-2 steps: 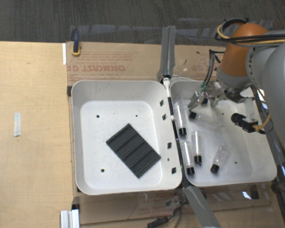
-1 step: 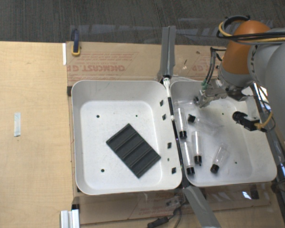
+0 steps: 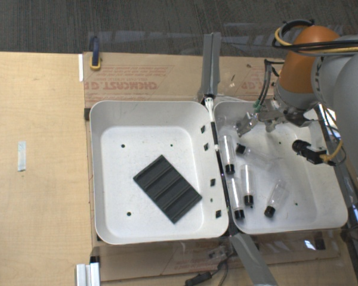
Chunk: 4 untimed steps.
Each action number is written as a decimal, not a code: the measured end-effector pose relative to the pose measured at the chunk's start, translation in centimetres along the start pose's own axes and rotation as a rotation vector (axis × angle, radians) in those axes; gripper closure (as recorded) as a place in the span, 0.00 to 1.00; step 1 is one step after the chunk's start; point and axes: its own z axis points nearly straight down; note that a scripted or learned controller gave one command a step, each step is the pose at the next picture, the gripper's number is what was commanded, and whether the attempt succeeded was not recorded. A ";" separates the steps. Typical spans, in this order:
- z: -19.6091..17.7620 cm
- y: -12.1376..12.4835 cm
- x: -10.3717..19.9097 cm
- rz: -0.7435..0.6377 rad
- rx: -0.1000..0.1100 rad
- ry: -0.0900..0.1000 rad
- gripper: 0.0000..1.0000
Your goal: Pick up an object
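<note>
Task objects, right bin: clear tubes with black caps. One tube lies along the bin's left wall, cap at its lower end. Second tube just below it, also against the left wall, cap near the bin's lower left corner. Third tube just right of that one, roughly parallel, cap down. Fourth, a shorter clear tube, lies tilted further right, black cap at its lower left end. Small black cap-like piece sits alone near the upper tube, apart from the rest.

Gripper is low over the upper left part of the right bin, above and right of the loose black piece, near the upper tube's top end. Nothing visible between its fingers; open or closed cannot be told, the metal parts blur together. Arm with orange band comes in from the right, covering the bin's upper right corner; black cable connector hangs over the right side of the bin.

Left bin: one dark grey ribbed flat block, lying diagonally in the middle, well apart from the tubes. Cardboard sheet behind both bins, wooden bench at left.
</note>
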 end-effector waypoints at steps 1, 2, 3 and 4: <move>-1.8 -8.3 0.6 -0.140 -0.005 0.004 0.00; 0.8 -0.7 1.3 -0.151 -0.006 0.002 0.00; -0.1 -0.7 1.2 -0.152 -0.008 0.001 1.00; -9.2 1.7 7.0 -0.177 -0.006 0.002 1.00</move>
